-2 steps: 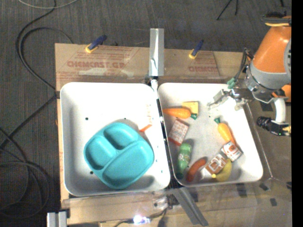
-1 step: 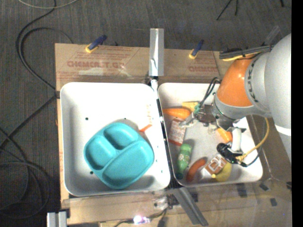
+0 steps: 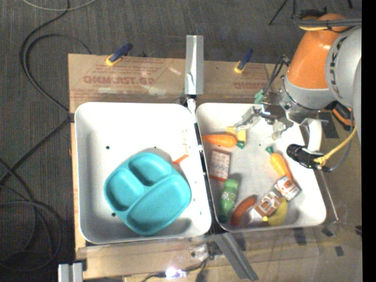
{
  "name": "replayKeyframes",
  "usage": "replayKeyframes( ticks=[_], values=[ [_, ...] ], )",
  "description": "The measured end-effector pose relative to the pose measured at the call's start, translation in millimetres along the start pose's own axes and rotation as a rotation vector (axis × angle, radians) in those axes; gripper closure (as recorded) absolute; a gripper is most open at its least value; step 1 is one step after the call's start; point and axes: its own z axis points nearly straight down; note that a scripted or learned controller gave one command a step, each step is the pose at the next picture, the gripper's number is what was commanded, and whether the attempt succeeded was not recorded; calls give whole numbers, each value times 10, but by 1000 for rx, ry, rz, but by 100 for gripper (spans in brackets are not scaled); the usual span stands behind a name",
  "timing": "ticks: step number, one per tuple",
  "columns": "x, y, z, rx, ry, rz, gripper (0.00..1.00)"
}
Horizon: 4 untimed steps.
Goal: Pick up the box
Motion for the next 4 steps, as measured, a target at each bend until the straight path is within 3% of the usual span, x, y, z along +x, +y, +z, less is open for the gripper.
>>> replayKeyframes(
  ticks=[1,2,3,4],
  values=[
    [87,-910,485,3,4,-243,0],
    [1146,-1209,480,3,2,-47,0],
    [1030,-1189,478,2,3,83,0],
    [1037,-1186,408,6,1,79,100]
  ],
)
